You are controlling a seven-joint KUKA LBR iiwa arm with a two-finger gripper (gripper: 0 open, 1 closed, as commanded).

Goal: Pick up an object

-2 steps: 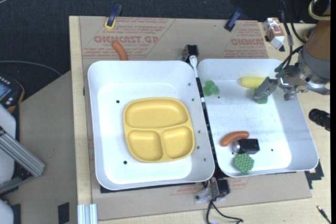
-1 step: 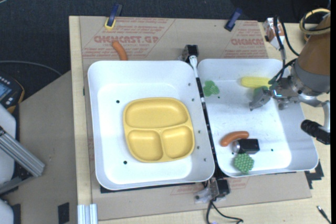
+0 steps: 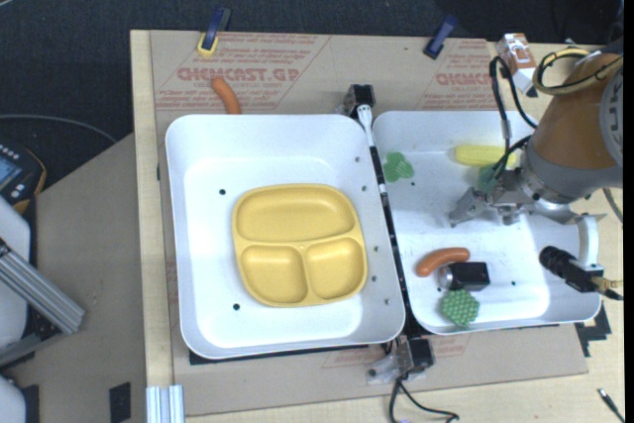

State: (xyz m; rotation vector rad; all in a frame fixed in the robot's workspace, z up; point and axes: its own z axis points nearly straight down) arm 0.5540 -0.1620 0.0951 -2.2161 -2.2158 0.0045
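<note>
Two white bins (image 3: pixel 188 213) sit side by side. One yellow divided tray (image 3: pixel 297 243) lies in the left bin. The right bin holds two green items (image 3: pixel 398 166), one orange sausage (image 3: pixel 441 260), one yellow piece (image 3: pixel 477 155) and one black block (image 3: pixel 469 274).

The tool (image 3: pixel 485 203) sits inside the right bin (image 3: pixel 426 297), near that bin's middle, with the arm (image 3: pixel 575 139) reaching in from its right. Behind the tool lies the corn cob (image 3: pixel 478 155), behind and to its left the leafy piece (image 3: pixel 398 166), and before it, toward the bin's front, the sausage (image 3: pixel 441 260), the dark block (image 3: pixel 468 275) beside it and the round knobbly piece (image 3: pixel 460 308) at the front. Well to the tool's left, the left bin (image 3: pixel 198 213) holds the divided tray (image 3: pixel 299 243), and another sausage (image 3: pixel 227 95) lies on the desk (image 3: pixel 297 64) behind that bin.
</note>
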